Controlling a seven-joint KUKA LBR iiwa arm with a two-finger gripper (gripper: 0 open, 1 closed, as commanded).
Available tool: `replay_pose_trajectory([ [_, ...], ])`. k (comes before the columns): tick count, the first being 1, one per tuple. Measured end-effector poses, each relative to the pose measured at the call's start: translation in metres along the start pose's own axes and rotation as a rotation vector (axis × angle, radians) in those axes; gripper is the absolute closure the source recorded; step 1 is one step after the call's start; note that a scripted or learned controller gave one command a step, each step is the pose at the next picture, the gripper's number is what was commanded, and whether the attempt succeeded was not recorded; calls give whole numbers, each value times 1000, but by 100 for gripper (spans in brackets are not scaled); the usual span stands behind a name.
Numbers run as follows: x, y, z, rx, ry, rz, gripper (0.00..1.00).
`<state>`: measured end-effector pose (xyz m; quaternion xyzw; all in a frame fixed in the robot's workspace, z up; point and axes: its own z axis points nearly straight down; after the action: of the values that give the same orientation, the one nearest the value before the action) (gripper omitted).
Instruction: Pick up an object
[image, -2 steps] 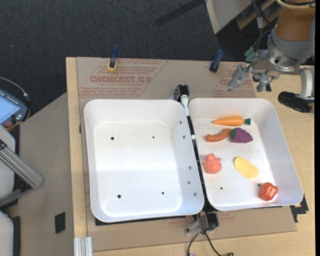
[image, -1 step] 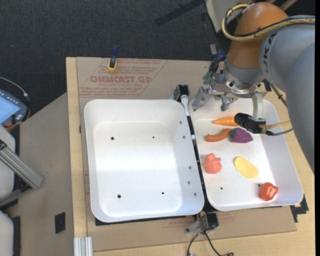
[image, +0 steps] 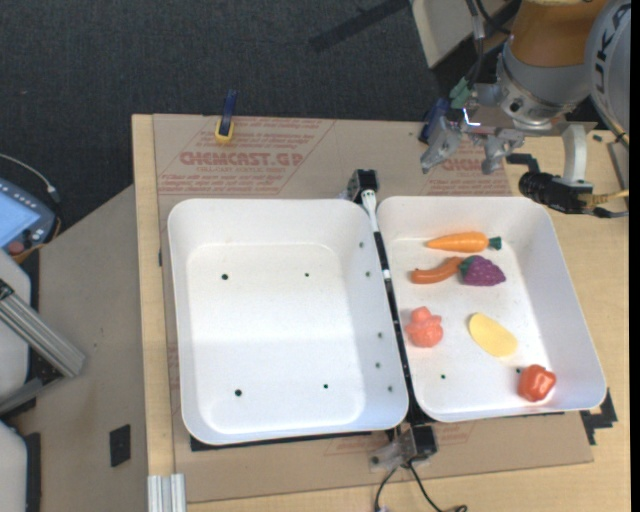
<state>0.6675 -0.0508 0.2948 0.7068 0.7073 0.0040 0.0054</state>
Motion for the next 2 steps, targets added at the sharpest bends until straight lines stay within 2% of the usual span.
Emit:
replay_pose_trajectory([
  [1, 1, -1, -3, 8, 0, -1, 100],
  [2, -37, -24, 86, 22, 2, 5, 100],
])
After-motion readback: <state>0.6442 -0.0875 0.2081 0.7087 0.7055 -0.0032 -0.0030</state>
